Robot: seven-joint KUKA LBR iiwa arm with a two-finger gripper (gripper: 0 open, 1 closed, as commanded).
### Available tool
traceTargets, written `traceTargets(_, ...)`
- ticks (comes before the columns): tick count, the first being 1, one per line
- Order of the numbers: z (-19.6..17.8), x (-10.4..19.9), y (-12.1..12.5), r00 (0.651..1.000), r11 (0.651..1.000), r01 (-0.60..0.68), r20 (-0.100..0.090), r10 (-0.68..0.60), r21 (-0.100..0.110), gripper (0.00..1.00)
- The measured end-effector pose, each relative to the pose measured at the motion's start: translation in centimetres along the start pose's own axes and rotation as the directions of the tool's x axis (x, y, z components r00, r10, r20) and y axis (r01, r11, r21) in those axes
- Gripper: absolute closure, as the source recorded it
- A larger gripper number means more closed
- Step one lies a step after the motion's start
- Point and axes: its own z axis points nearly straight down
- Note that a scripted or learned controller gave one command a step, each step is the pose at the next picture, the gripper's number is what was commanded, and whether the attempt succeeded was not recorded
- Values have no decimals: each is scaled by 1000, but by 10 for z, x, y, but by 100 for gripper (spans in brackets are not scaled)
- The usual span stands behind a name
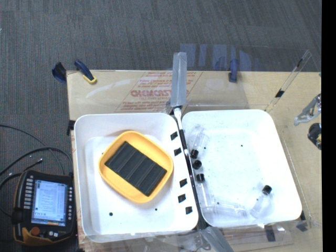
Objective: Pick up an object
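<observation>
Camera view: bench (105, 93) carries the left bin (80, 140) and right bin (286, 156), touching along the centre divider.

Left bin holds the biggest candidate, a yellow tray (111, 178). It lies flat and turned at an angle, with a dark ridged pad (137, 167) sitting in it.

Right bin holds only small clear plastic stuff:
- a clear piece (227, 210) along the near wall
- a clear tube (261, 203) with a black cap (266, 190) near the near-right corner
- three small black caps (197, 164) in a row just beside the divider, with more clear plastic above them, hard to make out

Metal part (308, 113) at the right edge of the bench, outside the bins. It could be the gripper; I can't tell whether it is open or closed. Nothing is held and the pick is not started.

My read on doing it well:
- The tray is wide and flat. Go for its raised rim, jaws straddling the lip on the side away from the bin wall, not the middle of the pad.
- The capped tube is likely the easier pinch. Close across the tube and come straight down.
- It sits close to the corner, so watch wall clearance.
- Skip the caps at the divider; there is no room for a jaw on that side.
- Clear plastic probably slips, so lift slowly.
</observation>
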Motion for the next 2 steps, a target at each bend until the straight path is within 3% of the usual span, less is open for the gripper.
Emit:
traceTargets(1, -50, -26, 12, 958, 958, -286, 0, 286, -1, 0)
traceTargets(2, -56, -23, 12, 960, 960, -278, 7, 278, 1, 100)
